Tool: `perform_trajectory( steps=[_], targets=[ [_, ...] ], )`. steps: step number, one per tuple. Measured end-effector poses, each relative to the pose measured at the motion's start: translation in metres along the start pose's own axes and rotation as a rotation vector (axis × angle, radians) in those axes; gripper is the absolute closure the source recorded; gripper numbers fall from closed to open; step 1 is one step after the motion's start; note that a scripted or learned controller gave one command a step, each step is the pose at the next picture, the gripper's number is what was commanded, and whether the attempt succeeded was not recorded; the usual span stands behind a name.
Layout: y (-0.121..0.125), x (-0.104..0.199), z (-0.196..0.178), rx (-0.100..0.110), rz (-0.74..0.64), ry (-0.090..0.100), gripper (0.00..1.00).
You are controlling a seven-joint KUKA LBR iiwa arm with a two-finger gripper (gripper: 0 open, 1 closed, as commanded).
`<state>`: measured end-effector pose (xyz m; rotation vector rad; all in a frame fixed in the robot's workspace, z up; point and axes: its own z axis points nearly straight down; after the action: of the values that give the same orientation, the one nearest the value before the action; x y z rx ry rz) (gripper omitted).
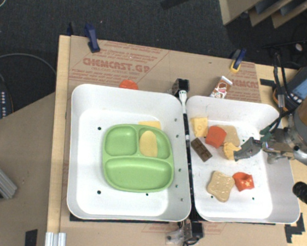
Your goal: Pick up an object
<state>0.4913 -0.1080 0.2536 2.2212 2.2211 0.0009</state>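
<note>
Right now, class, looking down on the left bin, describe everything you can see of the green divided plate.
The green divided plastic plate is a rounded-square tray that looks like matte plastic, with three compartments: two small ones at the back and one wide one in front. It lies flat near the middle of the left shallow white bin. A pale yellow oval piece rests in its back right compartment; another yellowish piece lies at its back rim.

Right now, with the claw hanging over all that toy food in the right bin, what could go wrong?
The gripper sits at a tight cluster: a yellow piece, an orange-red block and a tan piece touch or nearly touch. Closing there, it might catch two at once or shove one aside without lifting any. The brown bar lies close to the wall of the right bin, an awkward spot for fingers.
</note>
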Motion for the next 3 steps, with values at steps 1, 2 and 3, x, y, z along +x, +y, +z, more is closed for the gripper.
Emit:
perform_trajectory(
  steps=[1,2,3],
  targets=[
    [-0.013,-0.008,0.160,0.003,0.001,-0.001,0.00],
    [-0.010,-0.008,0.141,-0.008,0.002,-0.003,1.00],
    [-0.011,-0.008,0.142,-0.007,0.002,-0.003,0.00]
  ],
)
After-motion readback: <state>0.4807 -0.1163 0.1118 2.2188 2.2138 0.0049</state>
